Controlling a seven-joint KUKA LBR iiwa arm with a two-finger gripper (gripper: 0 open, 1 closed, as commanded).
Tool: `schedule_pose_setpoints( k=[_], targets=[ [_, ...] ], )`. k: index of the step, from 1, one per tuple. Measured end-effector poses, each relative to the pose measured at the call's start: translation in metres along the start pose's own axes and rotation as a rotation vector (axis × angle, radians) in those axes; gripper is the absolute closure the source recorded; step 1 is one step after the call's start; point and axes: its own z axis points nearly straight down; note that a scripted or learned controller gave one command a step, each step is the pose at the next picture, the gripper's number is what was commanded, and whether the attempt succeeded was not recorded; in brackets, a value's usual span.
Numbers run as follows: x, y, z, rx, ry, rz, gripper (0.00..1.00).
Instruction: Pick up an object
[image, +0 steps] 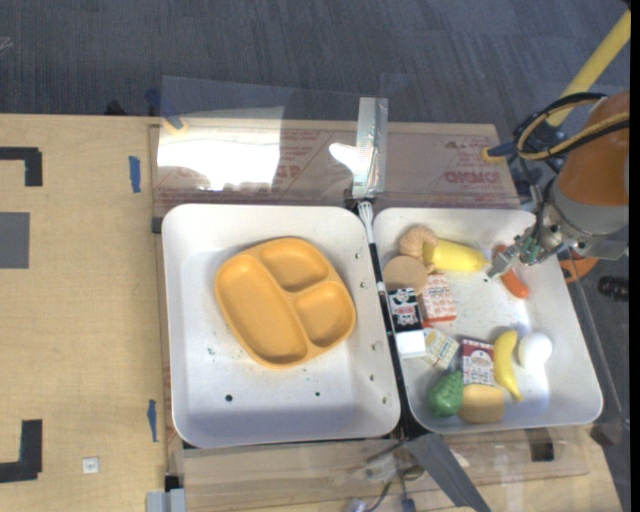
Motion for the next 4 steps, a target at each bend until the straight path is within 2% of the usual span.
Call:
schedule_pose_setpoints(
  k=[1, 2, 3, 4],
  targets=[
    [0.048, 0.041, -0.079, -0.003, 0.0, 0.261, 1.0],
    [0.048, 0.039, -0.078, 0.0, 0.001, 0.263, 0.0],
    [0.017, 0.021, -0.085, 0.001, 0.0, 0.383, 0.0],
    [0.016, -0.012, 0.024, -0.004, 0.002, 0.179, 0.0]
  ],
)
